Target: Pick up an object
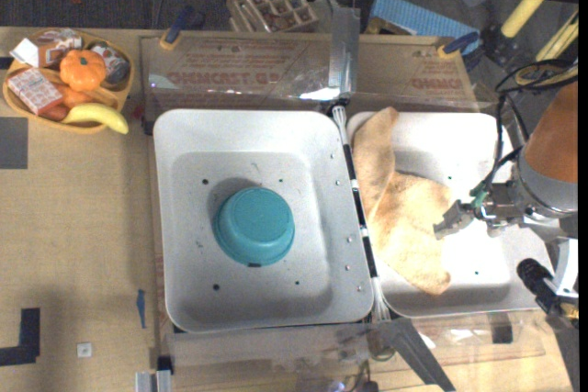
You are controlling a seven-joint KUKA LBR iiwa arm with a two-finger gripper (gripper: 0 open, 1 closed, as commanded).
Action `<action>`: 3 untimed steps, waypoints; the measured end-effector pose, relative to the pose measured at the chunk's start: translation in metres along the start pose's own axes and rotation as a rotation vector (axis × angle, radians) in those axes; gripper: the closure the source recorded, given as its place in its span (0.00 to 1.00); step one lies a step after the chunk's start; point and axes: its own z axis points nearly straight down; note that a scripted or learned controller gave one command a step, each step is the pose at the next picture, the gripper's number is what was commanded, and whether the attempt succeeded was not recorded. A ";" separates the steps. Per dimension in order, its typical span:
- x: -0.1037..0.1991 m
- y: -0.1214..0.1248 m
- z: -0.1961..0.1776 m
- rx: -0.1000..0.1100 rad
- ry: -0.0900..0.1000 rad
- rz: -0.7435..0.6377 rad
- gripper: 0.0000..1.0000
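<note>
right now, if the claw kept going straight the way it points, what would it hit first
Most likely the tan cloth in the right bin: the claw points left at its edge. Its height above the cloth is unclear.

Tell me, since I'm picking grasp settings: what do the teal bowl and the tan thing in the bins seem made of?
Teal bowl: likely hard plastic; it lies upside down with a smooth, evenly coloured, slightly glossy surface. Tan cloth: soft fabric, matte; it lies rumpled, with folds, and drapes up the right bin's wall.

Bright, even overhead light; glare on the clear barrier behind the bins; soft shadows, slightly grainy.
</note>
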 end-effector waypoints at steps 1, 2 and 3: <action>0.023 0.068 0.038 -0.003 -0.001 -0.009 0.00; 0.009 0.142 0.100 -0.013 -0.003 -0.167 0.00; 0.054 0.175 0.005 -0.004 -0.003 -0.193 0.00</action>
